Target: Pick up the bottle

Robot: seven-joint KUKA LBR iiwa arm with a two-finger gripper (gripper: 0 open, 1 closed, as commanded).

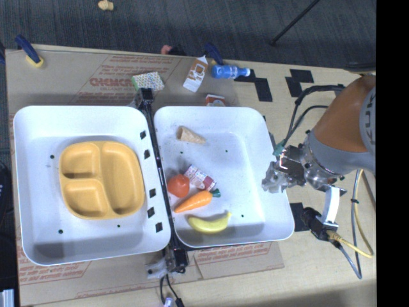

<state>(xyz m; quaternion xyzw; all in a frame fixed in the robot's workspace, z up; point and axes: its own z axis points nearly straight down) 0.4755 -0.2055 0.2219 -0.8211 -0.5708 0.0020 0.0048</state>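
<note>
Banana point(209, 222) sits nearest. Bottle point(229, 72) lies on its side outside, beyond the right bin point(255, 117): likely light, slick, rolls; grab mid-body. Gripper point(276, 179) state: can't tell.

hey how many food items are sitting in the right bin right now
5, all in the right bin: a wedge near the back, a small packet, a tomato, a carrot and a banana at the front. None looks hidden.
</note>
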